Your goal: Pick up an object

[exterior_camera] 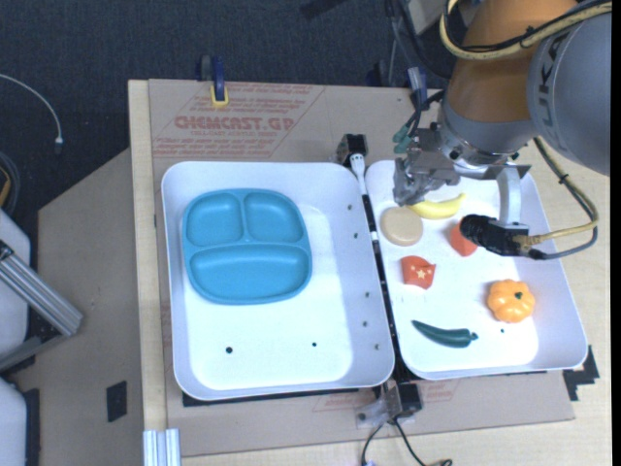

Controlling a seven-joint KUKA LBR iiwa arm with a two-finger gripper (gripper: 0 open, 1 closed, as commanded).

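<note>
1. One two-finger gripper is seen lowered over the far left part of the right bin; whether it is parted or closed cannot be told, as the wrist hardware hides it.
2. A yellow toy banana is found just beside the gripper tip, apparently touching it on the right; no object can be seen held.
3. A round beige disc-shaped toy is placed directly in front of the gripper, next to the banana.
4. A red toy strawberry-like piece is set nearer the camera, and another red piece is partly covered by a black fitting on the arm.
5. An orange toy pumpkin and a dark teal chili pepper are laid toward the near side of the same bin, well apart from the gripper.
6. A blue divided plate is kept in the left bin.
</note>
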